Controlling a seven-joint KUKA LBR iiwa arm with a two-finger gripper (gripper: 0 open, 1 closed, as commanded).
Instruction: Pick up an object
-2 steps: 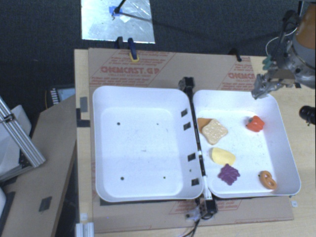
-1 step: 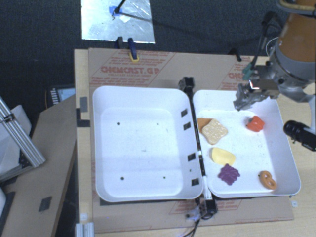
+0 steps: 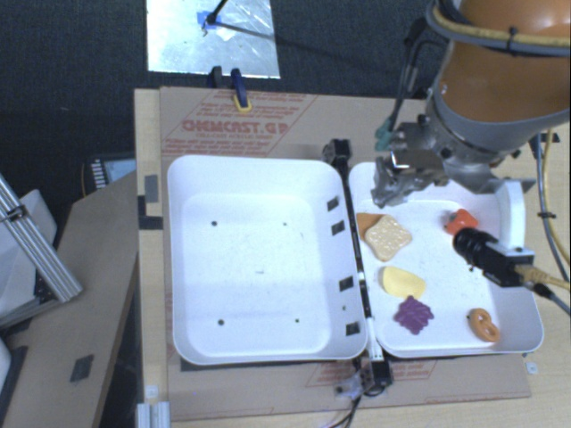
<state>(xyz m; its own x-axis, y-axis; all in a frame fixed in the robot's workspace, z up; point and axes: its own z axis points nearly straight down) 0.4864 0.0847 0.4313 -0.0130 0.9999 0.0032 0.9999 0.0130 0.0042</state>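
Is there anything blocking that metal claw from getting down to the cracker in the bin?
Nothing visible does. The end effector hangs just above the cracker in the right bin, with bare bin floor between them; the yellow piece lies beyond the cracker.

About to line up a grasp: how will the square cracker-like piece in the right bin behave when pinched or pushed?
The cracker lies flat and thin, so it probably slides rather than rolls. It looks rigid, likely light toy food. Its edge overlaps an orange piece, which may shift with it. Fingers closing from above may struggle to catch its low profile.
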